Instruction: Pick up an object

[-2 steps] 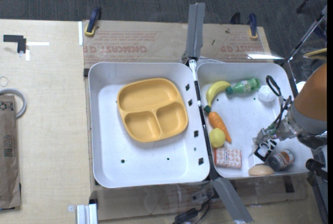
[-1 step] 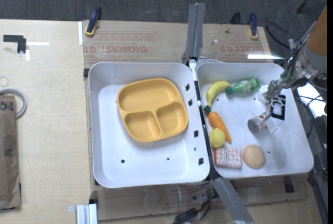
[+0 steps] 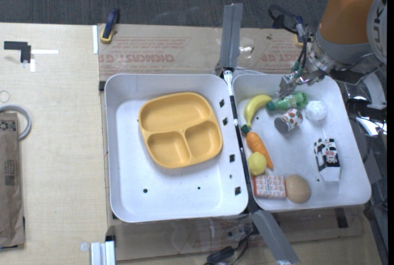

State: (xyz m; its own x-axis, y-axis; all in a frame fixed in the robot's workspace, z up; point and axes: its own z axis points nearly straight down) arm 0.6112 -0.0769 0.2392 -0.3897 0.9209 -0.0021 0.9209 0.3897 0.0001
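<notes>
The right bin (image 3: 351, 193) holds several small objects: a yellow banana (image 3: 254, 107), a green bottle (image 3: 287, 101), a small grey cup (image 3: 289, 121), a white ball (image 3: 316, 110), a carrot (image 3: 258, 143), a lemon (image 3: 257, 163), a pink-and-white box (image 3: 269, 186), a tan round piece (image 3: 297, 188) and a black-and-white carton (image 3: 327, 158). My gripper (image 3: 293, 82) hangs over the bin's far side, just above the green bottle. Nothing shows between its fingers.
The left bin (image 3: 123, 196) holds a yellow divided plate (image 3: 180, 129). A grey divider post (image 3: 231, 36) stands between the bins at the back. Cardboard (image 3: 160, 51) lies behind the bins. A brown bag (image 3: 9, 184) lies at the far left.
</notes>
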